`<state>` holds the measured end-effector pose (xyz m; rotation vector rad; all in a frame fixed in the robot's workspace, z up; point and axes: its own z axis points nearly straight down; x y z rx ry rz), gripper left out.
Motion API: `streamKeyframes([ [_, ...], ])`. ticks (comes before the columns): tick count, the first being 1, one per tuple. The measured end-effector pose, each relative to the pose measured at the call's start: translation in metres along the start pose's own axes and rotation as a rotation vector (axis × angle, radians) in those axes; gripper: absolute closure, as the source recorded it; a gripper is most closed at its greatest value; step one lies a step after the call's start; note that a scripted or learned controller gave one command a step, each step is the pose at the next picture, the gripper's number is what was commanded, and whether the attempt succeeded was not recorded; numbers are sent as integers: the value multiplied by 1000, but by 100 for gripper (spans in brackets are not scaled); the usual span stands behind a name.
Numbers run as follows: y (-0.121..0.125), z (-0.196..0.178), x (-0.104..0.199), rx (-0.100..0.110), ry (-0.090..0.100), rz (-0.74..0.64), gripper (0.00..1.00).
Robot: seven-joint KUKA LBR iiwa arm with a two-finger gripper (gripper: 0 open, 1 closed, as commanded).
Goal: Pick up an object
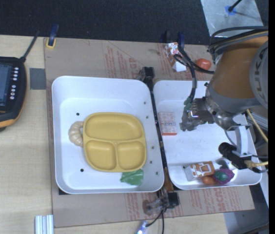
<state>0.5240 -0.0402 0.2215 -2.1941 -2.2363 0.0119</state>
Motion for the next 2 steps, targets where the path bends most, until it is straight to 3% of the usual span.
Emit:
streamKeyframes([
  [1, 0, -10, -1, 2, 0, -5, 100],
  [2, 40, -17, 58, -8, 0, 14, 100],
])
